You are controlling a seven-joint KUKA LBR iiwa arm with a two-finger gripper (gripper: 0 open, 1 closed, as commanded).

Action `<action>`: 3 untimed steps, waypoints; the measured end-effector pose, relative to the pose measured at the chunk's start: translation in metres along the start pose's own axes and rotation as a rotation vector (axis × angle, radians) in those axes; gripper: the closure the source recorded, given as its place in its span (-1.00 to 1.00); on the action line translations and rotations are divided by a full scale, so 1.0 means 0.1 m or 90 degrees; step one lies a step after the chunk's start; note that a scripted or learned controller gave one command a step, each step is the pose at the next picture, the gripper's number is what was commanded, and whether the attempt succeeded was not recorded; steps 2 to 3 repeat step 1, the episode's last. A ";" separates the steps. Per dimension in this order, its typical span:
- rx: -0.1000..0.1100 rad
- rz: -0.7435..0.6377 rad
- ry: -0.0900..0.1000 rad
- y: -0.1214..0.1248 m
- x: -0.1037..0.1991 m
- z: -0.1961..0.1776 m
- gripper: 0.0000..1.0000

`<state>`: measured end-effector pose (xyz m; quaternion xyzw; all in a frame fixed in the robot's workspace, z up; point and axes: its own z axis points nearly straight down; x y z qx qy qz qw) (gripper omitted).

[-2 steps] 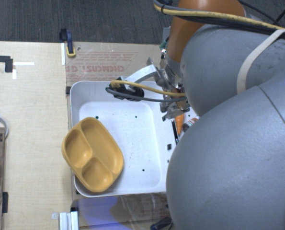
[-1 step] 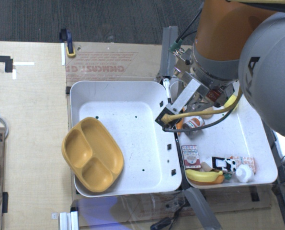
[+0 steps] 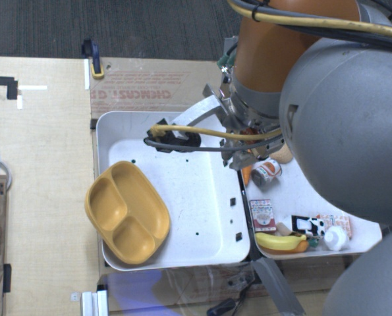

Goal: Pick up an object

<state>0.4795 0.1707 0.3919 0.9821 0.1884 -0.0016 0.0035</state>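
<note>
I read this as the approach step: the gripper hangs at frame centre, over the wall between the left bin and the right bin. I can't tell whether the jaws are released or clenched. The can lies just right of it, so next I'd centre over that and descend.
</note>
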 end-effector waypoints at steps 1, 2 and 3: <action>0.001 -0.059 -0.003 0.69 0.95 -0.46 1.00; 0.001 -0.059 -0.003 0.69 0.95 -0.46 1.00; 0.001 -0.059 -0.003 0.69 0.95 -0.46 1.00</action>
